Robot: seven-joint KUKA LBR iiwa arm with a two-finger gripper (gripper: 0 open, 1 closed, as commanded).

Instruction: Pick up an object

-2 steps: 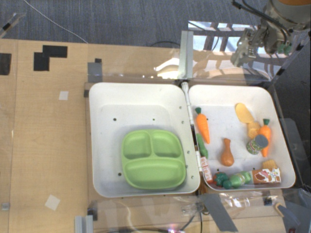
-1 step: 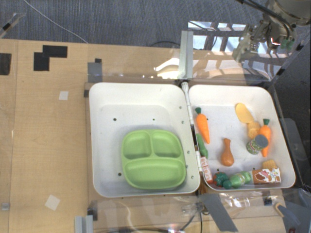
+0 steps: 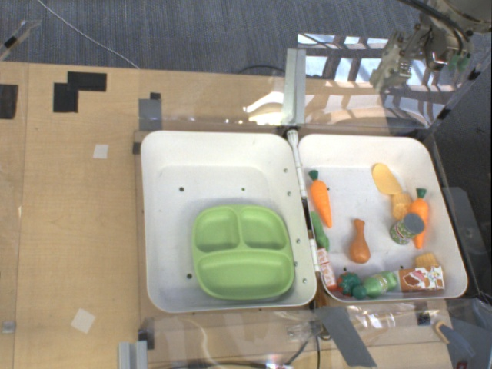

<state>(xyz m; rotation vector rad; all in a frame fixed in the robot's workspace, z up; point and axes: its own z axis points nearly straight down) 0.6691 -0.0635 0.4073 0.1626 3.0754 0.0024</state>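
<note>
- Looking down from the fixed camera, the gripper (image 3: 411, 52) hangs at the top right, above the far edge of the bench and beyond the right bin (image 3: 369, 154); nothing sits between its fingers, and I cannot tell whether they are spread or pressed together.
- The left bin (image 3: 173, 160) carries a green divided plate (image 3: 244, 252), lying toward its near side.
- In the right bin, a carrot (image 3: 320, 204) lies along the left wall, leaves pointing away from me.
- A brown drumstick-shaped toy (image 3: 359, 241) rests near the middle of that bin, well apart from the gripper.
- A yellow piece (image 3: 387, 179) lies toward the far right, with a second carrot (image 3: 420, 215) just beside a small round can (image 3: 405, 228) against the right wall.
- Along the near wall sit a green vegetable toy (image 3: 367, 285) and an orange-red carton (image 3: 422, 280), side by side.
- A small red and white packet (image 3: 324, 267) leans by the divider between the bins.
</note>
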